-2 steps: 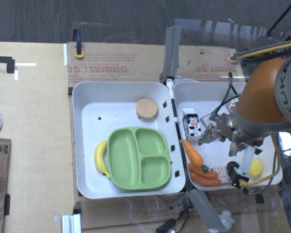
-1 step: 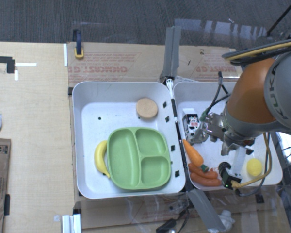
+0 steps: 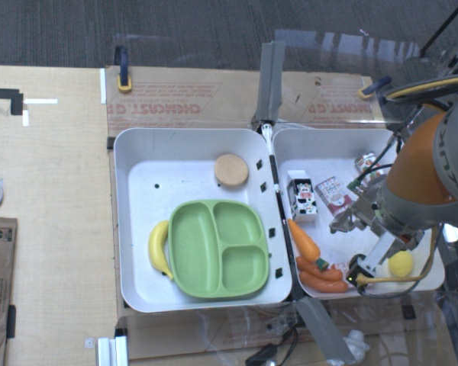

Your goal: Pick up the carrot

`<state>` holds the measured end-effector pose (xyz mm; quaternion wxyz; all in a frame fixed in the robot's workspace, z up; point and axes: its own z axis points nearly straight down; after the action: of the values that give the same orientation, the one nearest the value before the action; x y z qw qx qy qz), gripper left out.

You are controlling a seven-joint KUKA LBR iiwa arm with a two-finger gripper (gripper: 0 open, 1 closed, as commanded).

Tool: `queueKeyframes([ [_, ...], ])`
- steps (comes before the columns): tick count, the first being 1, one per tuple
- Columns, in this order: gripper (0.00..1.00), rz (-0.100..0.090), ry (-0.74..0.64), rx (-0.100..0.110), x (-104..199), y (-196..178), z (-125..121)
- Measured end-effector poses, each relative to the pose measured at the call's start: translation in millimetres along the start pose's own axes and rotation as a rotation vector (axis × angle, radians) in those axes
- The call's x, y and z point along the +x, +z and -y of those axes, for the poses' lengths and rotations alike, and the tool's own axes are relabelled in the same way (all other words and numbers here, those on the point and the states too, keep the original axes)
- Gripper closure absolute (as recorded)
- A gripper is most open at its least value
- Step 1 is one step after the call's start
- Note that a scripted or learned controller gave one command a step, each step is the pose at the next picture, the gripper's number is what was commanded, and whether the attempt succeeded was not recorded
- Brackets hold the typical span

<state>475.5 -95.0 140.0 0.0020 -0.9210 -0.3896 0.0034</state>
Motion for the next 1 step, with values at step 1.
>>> queueKeyframes([
  [1, 0.0, -0.002, 0.335, -0.004, 26.1, -50.7, 21.1],
])
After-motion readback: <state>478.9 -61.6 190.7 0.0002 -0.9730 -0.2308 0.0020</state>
